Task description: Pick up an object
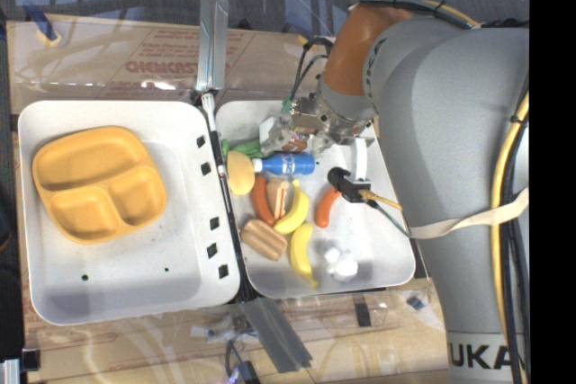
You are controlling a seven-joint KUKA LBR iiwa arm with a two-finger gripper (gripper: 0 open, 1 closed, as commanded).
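While the grey arm (450,148) reached in from the right, its hand (310,129) hung low over the back of the right bin (396,261), amid the clutter there; whether it was open or gripping anything could not be told. Just below it lay a small bottle with a blue label (286,165), touching a pale yellow lemon-like toy (239,173). Nearer the front lay two bananas (301,234), a reddish sausage (262,199), a bread-like roll (263,239), an orange sausage (325,208) and a crumpled white object (341,264). A yellow divided tray (97,183) sat alone in the left bin (117,292) on the surface (108,58).
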